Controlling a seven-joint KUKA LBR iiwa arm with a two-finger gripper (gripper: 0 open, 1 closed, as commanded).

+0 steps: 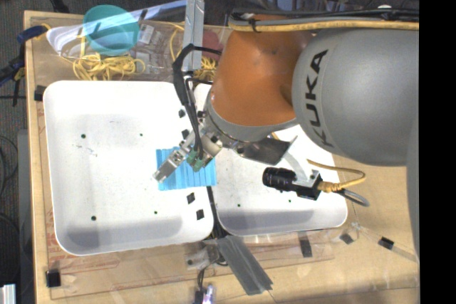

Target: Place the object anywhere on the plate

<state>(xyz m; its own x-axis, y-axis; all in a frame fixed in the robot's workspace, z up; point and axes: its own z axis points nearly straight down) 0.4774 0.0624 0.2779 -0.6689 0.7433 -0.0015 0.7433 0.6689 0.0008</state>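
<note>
We see the gripper (171, 166) low over the left bin (107, 167), at that bin's right side, right on a blue ridged plate (187, 178) that lies flat near the wall shared with the right bin (285, 221); whether its pincer is spread or pinching anything, we cannot tell

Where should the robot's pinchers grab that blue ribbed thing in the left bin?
Probably by its two long straight edges, coming straight down. The blue ribbed piece lies flat on the left bin floor by the right wall, so no side offers a way under. The gripper hangs right above it.
</note>
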